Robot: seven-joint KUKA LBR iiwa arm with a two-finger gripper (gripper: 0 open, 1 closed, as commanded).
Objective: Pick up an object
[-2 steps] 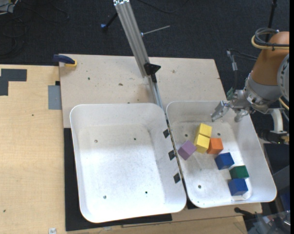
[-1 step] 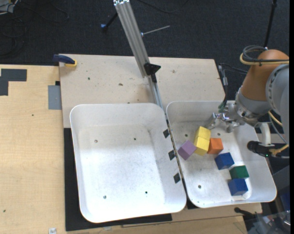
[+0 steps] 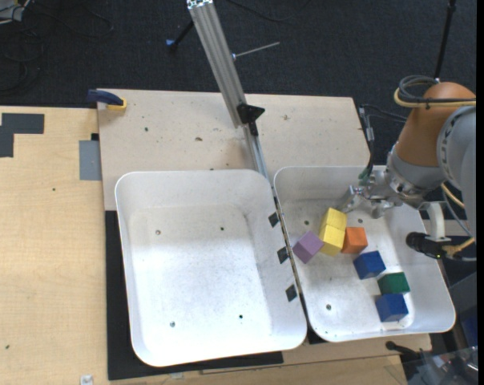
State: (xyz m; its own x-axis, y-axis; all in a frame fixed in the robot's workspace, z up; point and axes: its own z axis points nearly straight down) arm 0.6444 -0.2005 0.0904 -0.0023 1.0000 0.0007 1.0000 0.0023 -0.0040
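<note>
Two white bins sit side by side on our pale bench. We see the gripper [image 3: 369,196] low over the right bin [image 3: 434,319]; its state we cannot tell. Just beside it, yellow block [image 3: 333,230] and orange block [image 3: 355,239] touch, likely targets.

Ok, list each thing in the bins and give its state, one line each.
yellow block: in the right bin, touching the orange cube
orange cube: resting beside the yellow block
purple cube: tilted, near the divider
upper blue cube: lying free
green cube: lying free
lower blue cube: just below the green cube
gripper: above the bin's upper edge, holding nothing visible
</note>
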